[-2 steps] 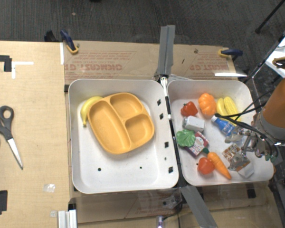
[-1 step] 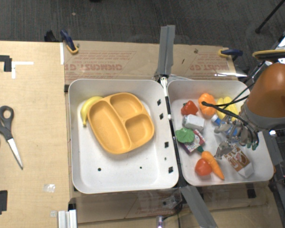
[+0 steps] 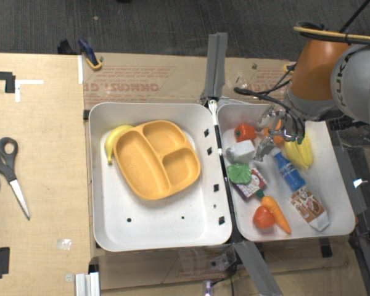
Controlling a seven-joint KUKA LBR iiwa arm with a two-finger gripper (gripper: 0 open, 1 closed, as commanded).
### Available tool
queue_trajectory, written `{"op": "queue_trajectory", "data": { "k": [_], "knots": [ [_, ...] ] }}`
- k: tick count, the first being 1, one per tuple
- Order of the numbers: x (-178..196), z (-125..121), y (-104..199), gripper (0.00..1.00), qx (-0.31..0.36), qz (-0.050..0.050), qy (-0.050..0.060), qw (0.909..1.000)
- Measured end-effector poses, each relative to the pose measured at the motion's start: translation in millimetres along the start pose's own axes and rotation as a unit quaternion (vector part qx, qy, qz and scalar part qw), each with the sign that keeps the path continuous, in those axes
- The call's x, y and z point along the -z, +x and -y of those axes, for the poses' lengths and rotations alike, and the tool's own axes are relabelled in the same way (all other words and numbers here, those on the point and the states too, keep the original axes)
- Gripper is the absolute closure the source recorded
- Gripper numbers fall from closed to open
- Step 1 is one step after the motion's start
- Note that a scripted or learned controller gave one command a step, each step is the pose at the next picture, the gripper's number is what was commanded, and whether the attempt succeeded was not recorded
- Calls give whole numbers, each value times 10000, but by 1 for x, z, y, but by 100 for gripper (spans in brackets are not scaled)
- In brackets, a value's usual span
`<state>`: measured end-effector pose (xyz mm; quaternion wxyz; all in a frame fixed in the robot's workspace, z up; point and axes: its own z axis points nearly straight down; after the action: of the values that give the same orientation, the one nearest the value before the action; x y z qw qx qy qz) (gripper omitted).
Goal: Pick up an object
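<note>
My gripper (image 3: 276, 142) hangs over the upper middle of the right bin (image 3: 333, 165), open, with nothing held between its fingers. Just right of it lies a yellow corn-like piece (image 3: 301, 154). A blue bottle (image 3: 289, 172) lies directly below it. To its left are an orange-red pepper (image 3: 244, 132) and a white block (image 3: 240, 150). Lower in the bin lie a green leafy toy (image 3: 238, 173), a small printed packet (image 3: 254, 185), a red tomato (image 3: 263, 218), a carrot (image 3: 277, 214) and a brown-and-white pouch (image 3: 309, 206).
The left bin (image 3: 111, 221) holds an orange divided plate (image 3: 157, 158) with a banana (image 3: 114, 139) tucked under its left rim. A grey divider (image 3: 216, 66) runs between the bins. Scissors (image 3: 11, 171) lie on the bench at the far left.
</note>
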<state>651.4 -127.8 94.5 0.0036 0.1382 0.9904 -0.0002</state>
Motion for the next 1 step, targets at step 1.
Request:
{"op": "queue_trajectory", "data": {
  "k": [1],
  "knots": [
    [11, -1, -2, 100, 18, 34, 5, 10000]
  ]
}}
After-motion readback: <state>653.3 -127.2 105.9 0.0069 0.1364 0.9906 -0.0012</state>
